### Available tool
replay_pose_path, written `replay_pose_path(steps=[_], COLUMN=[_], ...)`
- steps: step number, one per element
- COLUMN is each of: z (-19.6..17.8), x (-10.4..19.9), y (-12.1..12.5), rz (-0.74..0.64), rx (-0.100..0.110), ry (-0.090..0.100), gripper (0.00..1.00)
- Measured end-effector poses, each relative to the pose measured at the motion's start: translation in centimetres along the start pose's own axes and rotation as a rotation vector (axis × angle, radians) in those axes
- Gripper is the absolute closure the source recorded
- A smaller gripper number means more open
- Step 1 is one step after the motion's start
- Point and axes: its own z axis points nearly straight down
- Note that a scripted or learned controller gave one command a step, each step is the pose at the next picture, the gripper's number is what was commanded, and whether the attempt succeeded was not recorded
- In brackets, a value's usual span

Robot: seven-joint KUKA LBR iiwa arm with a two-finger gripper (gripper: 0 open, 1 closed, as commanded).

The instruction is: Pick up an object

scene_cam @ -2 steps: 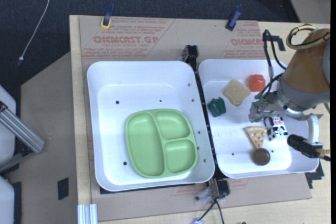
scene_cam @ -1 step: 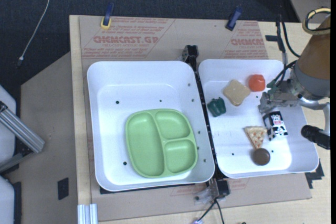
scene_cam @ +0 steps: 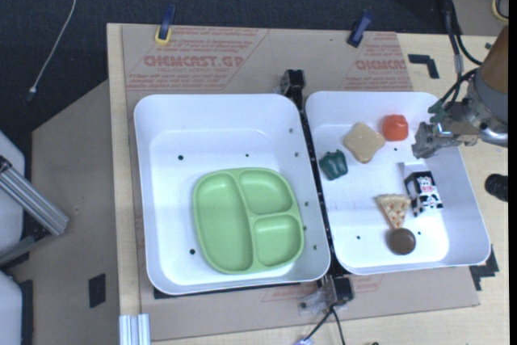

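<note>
Positioning the hand (scene_cam: 428, 140) comes first: it hovers over the upper right part of the right bin (scene_cam: 464, 210), and whether it is open or closed cannot be told from this view; nothing is seen gripped in it. The nearest candidates are the red object (scene_cam: 395, 127), just beside the hand to its left, and the black-and-white toy (scene_cam: 425, 193), below it. Farther out lie the tan bread-like piece (scene_cam: 363, 142), the green pepper-like item (scene_cam: 333, 165), the pizza slice (scene_cam: 394, 211) and the brown round piece (scene_cam: 401, 241). Select one isolated object, centre above it, then descend vertically. The left bin (scene_cam: 161, 174) holds a green divided plate (scene_cam: 246, 220)
</note>
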Motion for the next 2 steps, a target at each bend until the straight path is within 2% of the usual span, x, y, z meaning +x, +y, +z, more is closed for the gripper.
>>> replay_pose_path(steps=[1, 2], z=[-3.9, -2.8], x=[0.0, 4.0], y=[0.2, 2.8], rz=[0.0, -0.003], rx=[0.002, 0.006], ry=[0.0, 0.002], gripper=[1.0, 1.0])
